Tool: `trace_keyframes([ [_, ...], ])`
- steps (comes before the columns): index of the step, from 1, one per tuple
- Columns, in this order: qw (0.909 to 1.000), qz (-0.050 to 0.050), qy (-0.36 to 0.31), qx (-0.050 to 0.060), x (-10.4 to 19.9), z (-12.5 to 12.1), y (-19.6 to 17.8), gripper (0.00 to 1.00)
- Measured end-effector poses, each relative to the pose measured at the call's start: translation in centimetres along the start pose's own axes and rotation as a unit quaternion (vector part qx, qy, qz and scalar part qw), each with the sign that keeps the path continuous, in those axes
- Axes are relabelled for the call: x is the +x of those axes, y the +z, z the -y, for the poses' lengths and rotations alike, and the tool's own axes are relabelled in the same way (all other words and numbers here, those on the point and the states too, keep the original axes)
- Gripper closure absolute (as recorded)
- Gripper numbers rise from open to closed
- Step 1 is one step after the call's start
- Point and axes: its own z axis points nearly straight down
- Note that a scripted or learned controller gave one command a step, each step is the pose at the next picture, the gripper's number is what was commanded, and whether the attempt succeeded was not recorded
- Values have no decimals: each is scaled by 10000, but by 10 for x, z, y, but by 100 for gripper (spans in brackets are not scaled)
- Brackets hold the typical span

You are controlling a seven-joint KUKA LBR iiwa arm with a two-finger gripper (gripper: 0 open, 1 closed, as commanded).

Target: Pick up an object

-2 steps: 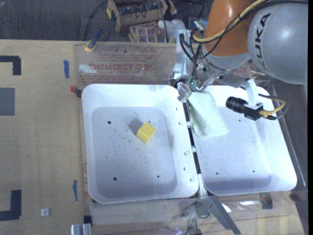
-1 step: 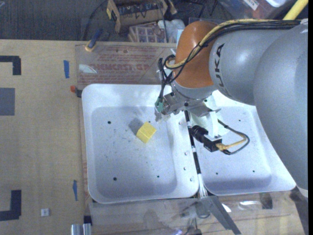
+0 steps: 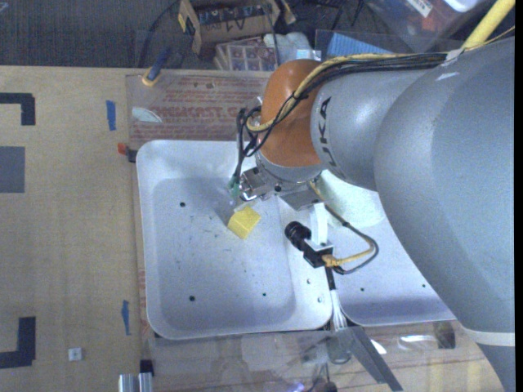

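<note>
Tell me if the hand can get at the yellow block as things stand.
Probably yes. The hand hangs just above the yellow block in the left bin, and nothing lies between or crowds the block.

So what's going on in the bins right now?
The grey arm has reached in from the right and hangs low over the left bin. Its tool sits just above a small yellow block lying on the bin floor. From this angle I can't tell whether the tool has hold of the block; the block appears to rest just below it.
</note>
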Motion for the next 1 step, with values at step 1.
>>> trace_keyframes([
  [1,9987,111,500,-74,16,0,5,100],
])
